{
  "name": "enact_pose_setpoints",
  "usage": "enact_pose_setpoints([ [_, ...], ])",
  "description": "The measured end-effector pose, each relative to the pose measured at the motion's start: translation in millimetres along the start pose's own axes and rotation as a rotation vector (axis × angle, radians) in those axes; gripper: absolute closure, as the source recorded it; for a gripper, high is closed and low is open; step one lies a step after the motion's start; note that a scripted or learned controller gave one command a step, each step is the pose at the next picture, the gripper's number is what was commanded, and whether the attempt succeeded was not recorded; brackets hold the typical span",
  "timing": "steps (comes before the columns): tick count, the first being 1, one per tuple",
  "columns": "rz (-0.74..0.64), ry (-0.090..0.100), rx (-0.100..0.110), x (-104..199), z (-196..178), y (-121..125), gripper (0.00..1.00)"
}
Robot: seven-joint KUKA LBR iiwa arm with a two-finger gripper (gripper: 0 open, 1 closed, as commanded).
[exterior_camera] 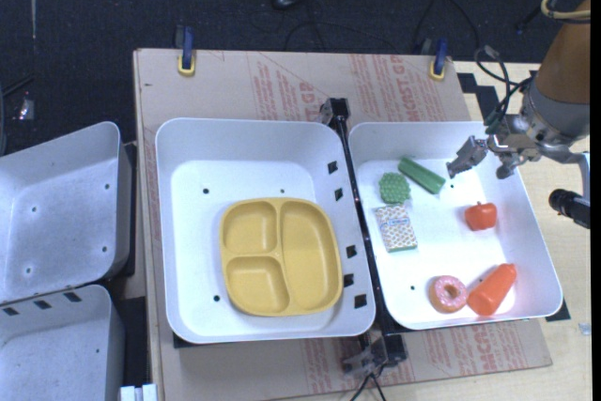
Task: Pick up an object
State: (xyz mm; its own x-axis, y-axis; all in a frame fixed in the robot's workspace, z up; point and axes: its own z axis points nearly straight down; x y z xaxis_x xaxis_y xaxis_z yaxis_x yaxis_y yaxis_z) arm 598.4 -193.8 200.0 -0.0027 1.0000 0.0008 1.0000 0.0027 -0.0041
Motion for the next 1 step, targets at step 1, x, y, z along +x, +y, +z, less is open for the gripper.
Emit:
enact_pose_setpoints([
  [1, 0.004, 0.0, 0.002, -4.0, 62.5, 3.2, 0.0],
])
